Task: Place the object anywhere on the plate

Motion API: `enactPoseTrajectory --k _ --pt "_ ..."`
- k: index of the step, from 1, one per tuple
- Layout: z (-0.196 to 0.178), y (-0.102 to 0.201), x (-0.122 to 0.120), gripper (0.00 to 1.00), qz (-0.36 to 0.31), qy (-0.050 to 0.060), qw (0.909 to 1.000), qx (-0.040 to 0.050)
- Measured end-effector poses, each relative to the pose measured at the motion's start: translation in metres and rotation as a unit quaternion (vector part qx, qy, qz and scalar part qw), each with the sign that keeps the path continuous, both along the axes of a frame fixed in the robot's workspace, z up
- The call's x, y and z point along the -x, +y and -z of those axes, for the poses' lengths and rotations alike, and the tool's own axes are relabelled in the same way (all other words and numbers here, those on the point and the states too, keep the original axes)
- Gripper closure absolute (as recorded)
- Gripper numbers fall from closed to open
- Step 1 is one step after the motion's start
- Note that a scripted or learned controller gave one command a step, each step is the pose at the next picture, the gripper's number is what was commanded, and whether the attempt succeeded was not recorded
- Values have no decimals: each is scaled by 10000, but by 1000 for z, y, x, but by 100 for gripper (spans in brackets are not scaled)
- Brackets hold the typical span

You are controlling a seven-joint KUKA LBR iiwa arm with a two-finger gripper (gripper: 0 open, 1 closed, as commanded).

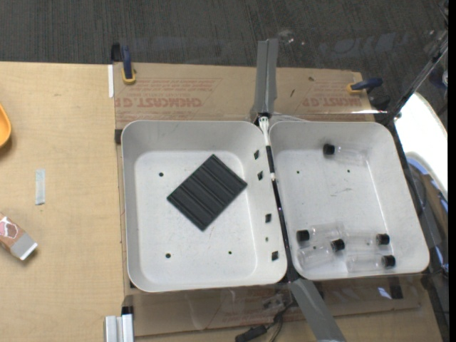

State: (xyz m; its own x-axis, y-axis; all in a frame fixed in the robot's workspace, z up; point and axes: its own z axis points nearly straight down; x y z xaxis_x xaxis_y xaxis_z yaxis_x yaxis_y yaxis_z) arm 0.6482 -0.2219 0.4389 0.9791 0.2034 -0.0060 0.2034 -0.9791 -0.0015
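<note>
Mirrored red lettering is printed on cardboard (214, 95); the left bin (132, 191) holds a ribbed black plate (207, 192), and the right bin (406, 191) holds clear black-capped vials (335, 244).

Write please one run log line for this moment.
plate: dark ribbed plate in left bin | objects: clear vials with black caps in right bin | placement: not yet done

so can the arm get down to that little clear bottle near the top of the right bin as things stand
Probably yes. The clear bottle lies alone on the floor of the right bin, well apart from the cluster of bottles near the front wall. Nothing sits over it, so a reach from the right looks unobstructed.
</note>
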Motion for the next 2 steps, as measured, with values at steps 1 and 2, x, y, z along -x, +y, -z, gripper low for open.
enactPoseTrajectory --k 1,2 --pt "-1 73 10 100 -1822 -2 9833 -10" --pt "0 7 8 100 8 -4 10000 0"
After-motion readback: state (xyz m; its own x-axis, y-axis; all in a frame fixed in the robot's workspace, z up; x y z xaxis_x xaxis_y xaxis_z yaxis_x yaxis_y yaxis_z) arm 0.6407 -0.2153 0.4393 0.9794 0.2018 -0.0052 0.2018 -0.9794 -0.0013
